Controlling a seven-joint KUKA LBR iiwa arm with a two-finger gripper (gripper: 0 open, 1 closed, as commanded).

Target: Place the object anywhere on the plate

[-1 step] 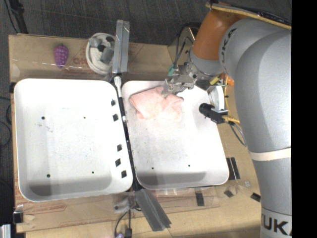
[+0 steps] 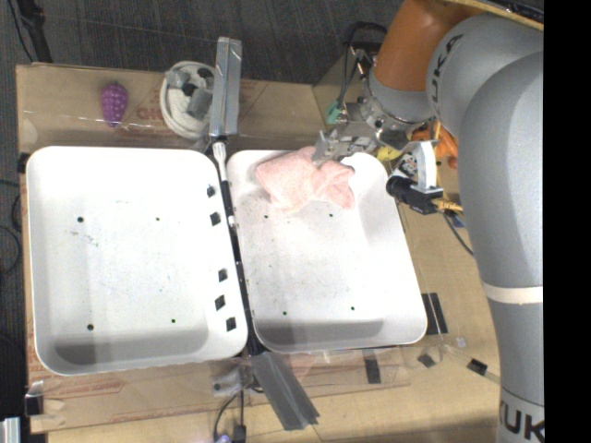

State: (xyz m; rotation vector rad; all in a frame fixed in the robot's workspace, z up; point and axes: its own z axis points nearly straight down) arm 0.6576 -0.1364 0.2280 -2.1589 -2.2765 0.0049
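Note:
A pink, lumpy soft object (image 2: 303, 181) lies at the far edge of the right bin (image 2: 332, 275). My gripper (image 2: 334, 146) hangs right over the object's far right end, its metal fingers touching or nearly touching the pink surface. The grey arm with its orange band (image 2: 411, 35) comes in from the upper right. I cannot make out a plate in the bins.
The left bin (image 2: 129, 257) sits beside the right one, split by a black-tabbed divider (image 2: 226, 247). On the bench behind the bins lie a purple grape-like item (image 2: 114, 102) and a white round fixture (image 2: 189, 98) with a grey bar.

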